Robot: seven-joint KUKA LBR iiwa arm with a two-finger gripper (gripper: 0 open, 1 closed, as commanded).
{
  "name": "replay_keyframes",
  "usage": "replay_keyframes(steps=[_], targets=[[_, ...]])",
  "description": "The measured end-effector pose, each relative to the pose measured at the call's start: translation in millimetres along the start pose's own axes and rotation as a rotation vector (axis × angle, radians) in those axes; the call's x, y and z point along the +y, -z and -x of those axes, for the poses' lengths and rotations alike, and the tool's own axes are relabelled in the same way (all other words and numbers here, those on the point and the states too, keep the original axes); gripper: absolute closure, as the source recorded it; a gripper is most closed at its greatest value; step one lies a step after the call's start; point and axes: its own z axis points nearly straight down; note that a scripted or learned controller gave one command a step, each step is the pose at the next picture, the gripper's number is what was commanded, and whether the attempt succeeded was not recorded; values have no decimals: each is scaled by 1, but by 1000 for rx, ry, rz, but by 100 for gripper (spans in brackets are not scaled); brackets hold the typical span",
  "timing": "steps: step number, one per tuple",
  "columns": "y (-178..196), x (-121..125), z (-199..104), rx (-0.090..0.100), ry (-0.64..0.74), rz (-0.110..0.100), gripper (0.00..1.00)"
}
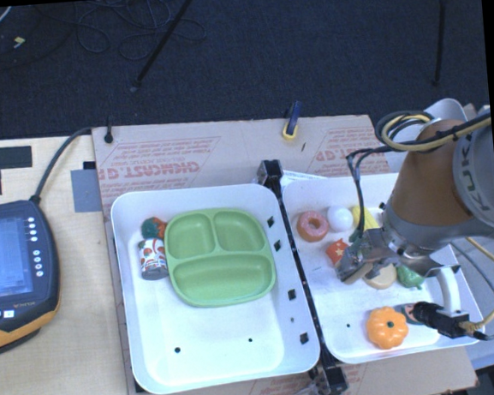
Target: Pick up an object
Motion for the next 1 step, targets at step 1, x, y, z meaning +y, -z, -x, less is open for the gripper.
replay_keyframes(steps=[1], targets=[[58,9,-4,0,1,2,100]])
